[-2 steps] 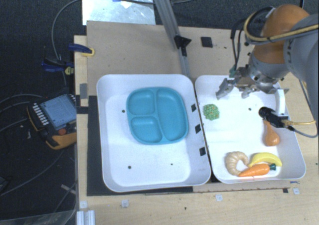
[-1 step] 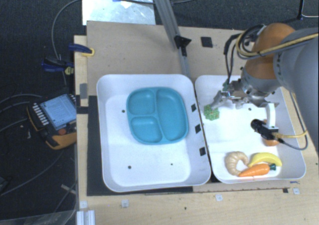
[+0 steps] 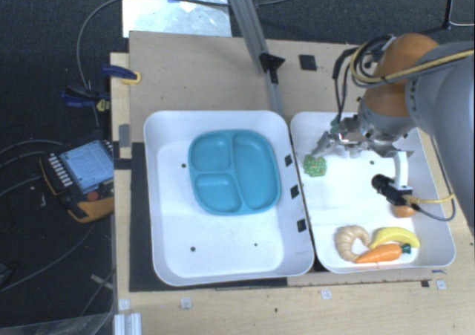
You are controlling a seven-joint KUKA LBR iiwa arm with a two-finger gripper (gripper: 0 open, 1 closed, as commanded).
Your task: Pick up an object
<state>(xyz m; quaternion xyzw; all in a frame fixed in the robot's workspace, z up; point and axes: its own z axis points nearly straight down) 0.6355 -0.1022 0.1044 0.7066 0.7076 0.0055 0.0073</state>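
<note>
Nearest, a croissant (image 3: pixel 350 241), carrot (image 3: pixel 380 253) and banana (image 3: pixel 395 236) lay bunched below the gripper (image 3: pixel 326 142), likely pooled as spare targets. Just under its tip sat the broccoli (image 3: pixel 315 166), seemingly the chosen object, not yet held; the gripper's opening I could not tell. Left, a blue plate (image 3: pixel 234 171) waited.

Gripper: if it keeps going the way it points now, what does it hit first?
Most likely the broccoli. The gripper points down and toward the left side of the right bin, and the broccoli sits just past its tip. Height above the bin floor is unclear from this slanted view, so it could pass over it.
</note>
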